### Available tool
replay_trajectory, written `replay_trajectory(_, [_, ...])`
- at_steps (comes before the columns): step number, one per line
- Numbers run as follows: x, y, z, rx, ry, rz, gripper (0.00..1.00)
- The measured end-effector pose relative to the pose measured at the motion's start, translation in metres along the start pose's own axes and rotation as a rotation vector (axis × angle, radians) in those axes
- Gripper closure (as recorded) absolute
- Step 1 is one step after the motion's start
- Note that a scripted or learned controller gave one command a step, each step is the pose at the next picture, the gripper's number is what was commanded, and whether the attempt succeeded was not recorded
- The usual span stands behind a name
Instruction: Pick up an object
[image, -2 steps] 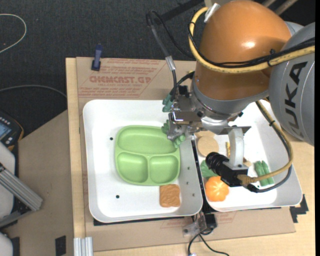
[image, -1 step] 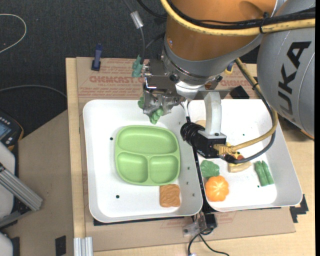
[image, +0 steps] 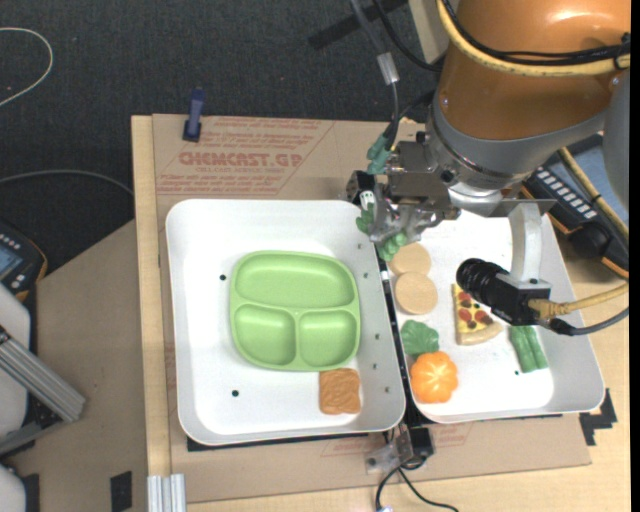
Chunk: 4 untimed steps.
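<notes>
Tan discs (image: 413, 280) in right bin (image: 570, 385), gripper (image: 392, 232) just above (finger spread unclear)

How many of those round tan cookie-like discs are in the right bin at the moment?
2. One tan disc lies just below the gripper; the other tan disc lies right below it, touching it. The arm may hide more.

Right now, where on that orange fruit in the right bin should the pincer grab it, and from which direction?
Probably straight down from above, closing across the middle of the orange. It is round and squat and sits near the bin's front rim. Green leaves touch its far side, so the fingers likely fit best across its left and right sides, which look freer.
</notes>
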<state>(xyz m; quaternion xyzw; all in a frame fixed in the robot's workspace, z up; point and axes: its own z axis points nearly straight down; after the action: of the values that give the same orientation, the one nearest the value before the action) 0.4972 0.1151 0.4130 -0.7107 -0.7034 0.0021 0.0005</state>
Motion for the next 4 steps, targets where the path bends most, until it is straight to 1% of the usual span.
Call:
replay_trajectory(1, [-0.043, -0.02, 0.13, 0.013, -0.002, -0.004, 1.0])
replay_trajectory(2, [-0.011, -0.017, 0.0, -0.019, 0.007, -0.015, 1.0])
replay_trajectory(3, [-0.099, -0.015, -0.031, -0.01, 0.0, -0.001, 1.0])
replay_trajectory(4, [-0.094, -0.018, 0.102, 0.01, 0.002, -0.008, 1.0])
